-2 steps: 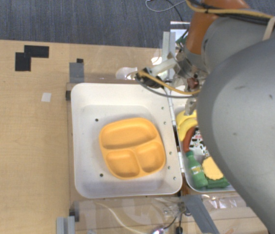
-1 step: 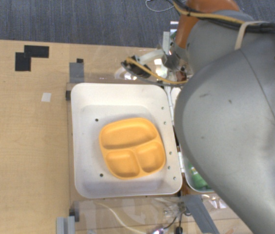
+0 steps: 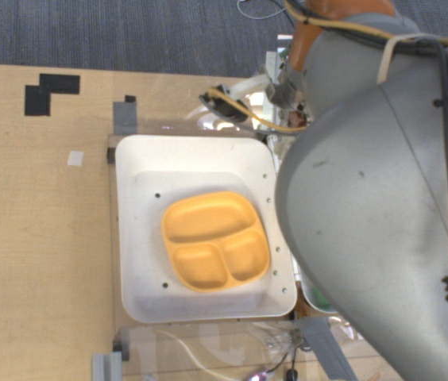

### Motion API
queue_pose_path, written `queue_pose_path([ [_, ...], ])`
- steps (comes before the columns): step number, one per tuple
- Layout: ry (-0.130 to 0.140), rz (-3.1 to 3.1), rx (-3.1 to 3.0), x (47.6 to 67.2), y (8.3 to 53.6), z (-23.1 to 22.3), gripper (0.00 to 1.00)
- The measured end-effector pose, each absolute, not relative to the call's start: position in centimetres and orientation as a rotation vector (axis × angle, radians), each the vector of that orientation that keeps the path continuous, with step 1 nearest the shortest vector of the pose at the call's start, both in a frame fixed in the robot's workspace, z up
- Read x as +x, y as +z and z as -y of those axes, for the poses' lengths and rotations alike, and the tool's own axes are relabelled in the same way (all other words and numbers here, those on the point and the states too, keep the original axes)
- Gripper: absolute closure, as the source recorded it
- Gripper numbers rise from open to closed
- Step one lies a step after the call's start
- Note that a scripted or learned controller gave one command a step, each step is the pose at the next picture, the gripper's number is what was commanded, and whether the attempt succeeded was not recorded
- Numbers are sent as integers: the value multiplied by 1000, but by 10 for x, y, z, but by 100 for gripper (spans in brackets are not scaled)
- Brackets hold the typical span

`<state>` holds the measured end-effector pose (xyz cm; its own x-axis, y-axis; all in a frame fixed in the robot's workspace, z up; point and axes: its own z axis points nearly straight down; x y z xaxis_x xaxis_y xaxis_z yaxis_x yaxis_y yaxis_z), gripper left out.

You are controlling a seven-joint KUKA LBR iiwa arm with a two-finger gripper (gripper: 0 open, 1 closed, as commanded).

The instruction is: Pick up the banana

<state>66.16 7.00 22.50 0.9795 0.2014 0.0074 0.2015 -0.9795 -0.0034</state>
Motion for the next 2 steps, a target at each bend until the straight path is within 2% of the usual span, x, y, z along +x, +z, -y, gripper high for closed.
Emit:
queue_pose_path([
  [1,1,567,-3091,662,226,-66,100],
  [2,-5,325,-3123,617,300,-60,100],
])
